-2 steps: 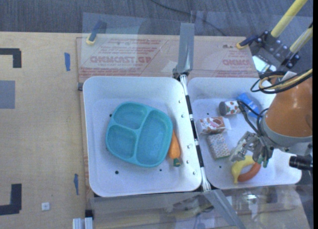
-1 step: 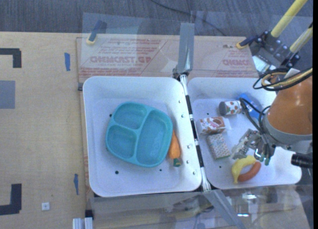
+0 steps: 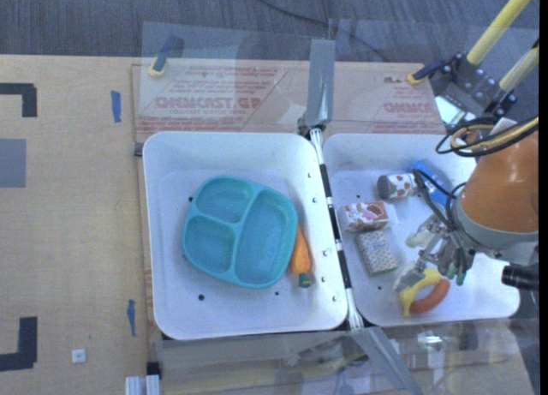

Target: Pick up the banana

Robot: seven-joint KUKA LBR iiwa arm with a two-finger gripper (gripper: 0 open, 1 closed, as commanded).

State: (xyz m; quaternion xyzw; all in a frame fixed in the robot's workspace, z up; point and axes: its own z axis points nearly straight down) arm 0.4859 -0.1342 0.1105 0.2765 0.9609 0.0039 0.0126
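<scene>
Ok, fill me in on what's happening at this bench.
The grey arm with the orange band has its gripper low in the right white bin, just above the yellow banana lying beside a red sausage-shaped toy. The teal divided plate and orange carrot sit in the left white bin.

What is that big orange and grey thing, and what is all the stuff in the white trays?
That orange and grey thing is a robot arm. At its end is a metal two-finger gripper, a bit like a hand. The picture comes from one camera fixed above the bench, looking down at a slant.

On the wooden bench sit two shallow white bins. The left white bin has a turquoise plastic plate with three sections and a small orange toy carrot beside it. The right white bin has a yellow toy banana next to a red toy sausage, plus a few small food packets.

The gripper is right above the banana, which the robot is meant to pick up. I can't tell whether it has hold of it.
</scene>
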